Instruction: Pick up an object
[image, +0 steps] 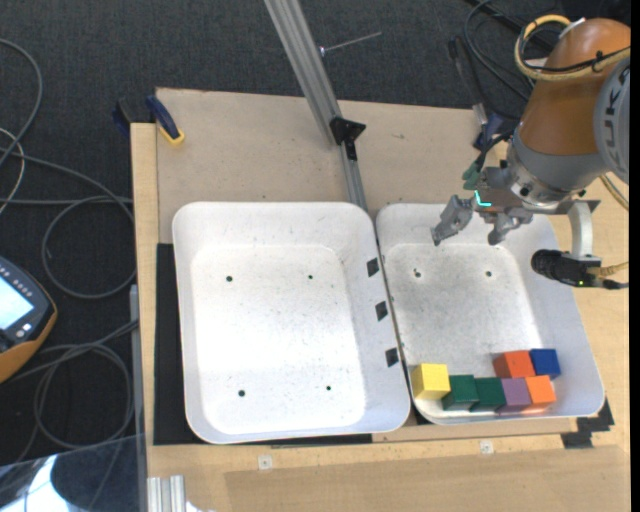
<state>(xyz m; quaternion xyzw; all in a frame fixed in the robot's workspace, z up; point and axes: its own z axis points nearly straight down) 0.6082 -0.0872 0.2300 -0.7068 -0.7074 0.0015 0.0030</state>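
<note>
Viewed from above, two shallow white bins sit side by side on a wooden bench. Left bin (270, 320): holds no blocks. Right bin (470, 300): a cluster of small blocks lies along its near edge, touching one another. From left to right these are a yellow block (432, 378), two green blocks (474, 391), a purple block (516, 392) and an orange block (540, 389); a red block (516, 363) and a blue block (544, 361) sit just behind them. Gripper (471, 229): it hangs over the far end of the right bin, well apart from the cluster, its two fingers spread with nothing between them. A grey metal bar (315, 85) slants across the bench behind the bins.
</note>
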